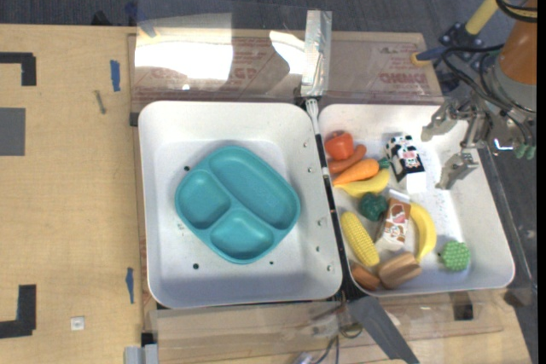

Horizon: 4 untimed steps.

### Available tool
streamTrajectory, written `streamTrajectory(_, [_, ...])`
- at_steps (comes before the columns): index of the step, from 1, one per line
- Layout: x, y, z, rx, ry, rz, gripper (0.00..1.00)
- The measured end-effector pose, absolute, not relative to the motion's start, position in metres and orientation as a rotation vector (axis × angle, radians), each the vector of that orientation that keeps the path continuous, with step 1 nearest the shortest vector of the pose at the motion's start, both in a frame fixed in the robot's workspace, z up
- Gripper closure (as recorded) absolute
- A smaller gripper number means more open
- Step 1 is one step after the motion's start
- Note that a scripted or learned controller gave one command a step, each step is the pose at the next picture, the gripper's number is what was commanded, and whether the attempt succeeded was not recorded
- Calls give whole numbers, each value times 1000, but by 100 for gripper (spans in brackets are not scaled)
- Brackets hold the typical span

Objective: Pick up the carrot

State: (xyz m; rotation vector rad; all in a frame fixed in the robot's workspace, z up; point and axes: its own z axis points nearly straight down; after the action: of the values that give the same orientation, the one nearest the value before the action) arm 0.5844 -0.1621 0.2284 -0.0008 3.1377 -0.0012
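The carrot (357, 171) is an orange tapered piece lying near the left wall of the right bin (478, 209), just below a red-orange tomato (339, 144). A yellow piece (368, 183) touches it underneath. My gripper (446, 149) hangs over the right part of the same bin, well to the right of the carrot and apart from it. Its fingers (453, 171) are spread open with nothing between them.
The right bin also holds a black-and-white cow toy (402, 153), broccoli (372, 206), corn (360, 239), a small carton (395, 224), a banana (424, 231), a green ball (455, 256) and a bun (398, 270). A teal divided plate (237, 202) lies in the left bin (162, 141).
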Motion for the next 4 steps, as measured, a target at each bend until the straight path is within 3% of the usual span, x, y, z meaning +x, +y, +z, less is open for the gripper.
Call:
streamTrajectory(1, [575,-83,184,135,3141,5,0])
streamTrajectory(2, [633,-95,110,43,3127,-2,0])
streamTrajectory(3, [659,-90,88,-162,3127,-2,0])
streamTrajectory(4, [661,-91,100,-161,3117,-7,100])
